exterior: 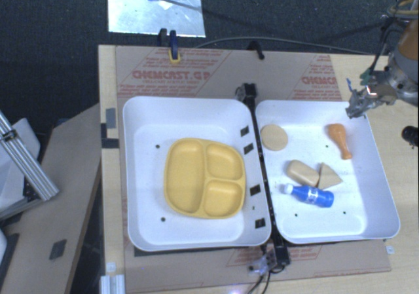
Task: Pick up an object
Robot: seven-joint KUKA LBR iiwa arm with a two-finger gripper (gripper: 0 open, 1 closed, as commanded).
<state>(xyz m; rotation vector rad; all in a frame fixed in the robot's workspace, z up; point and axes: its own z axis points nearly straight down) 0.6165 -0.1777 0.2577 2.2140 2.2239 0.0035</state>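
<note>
Drumstick (339, 139) — the orange-brown, chicken-leg-shaped piece — looks to us like the handiest object to pick, since it lies nearest the gripper (357, 106) and stands apart from everything else in the right bin (383, 220). It rests flat on the bin floor toward the far right part, fat end farther from us, thin end nearer, tilted a little. Taking it as our landmark: the round tan disc (274, 137) sits well to its left, near the divider between the bins; nearer us and to its left lie a tan block (303, 172) and a tan wedge (329, 177), touching or almost touching each other, with the blue bottle (311, 195) just beyond them toward us. Farther left again, the left bin (144, 129) holds a yellow divided plate (203, 177). The gripper hovers above and slightly right of the drumstick, over the bin's far right corner, holding nothing that we can see; whether it is spread or closed we cannot tell — it is too small and dark here. To do this step well, we would centre over the drumstick's thick end, turn the wrist so the grip crosses its narrow width rather than its length, and descend straight. The rounded shape may roll or squirt out, so we would close low, near the floor.
</note>
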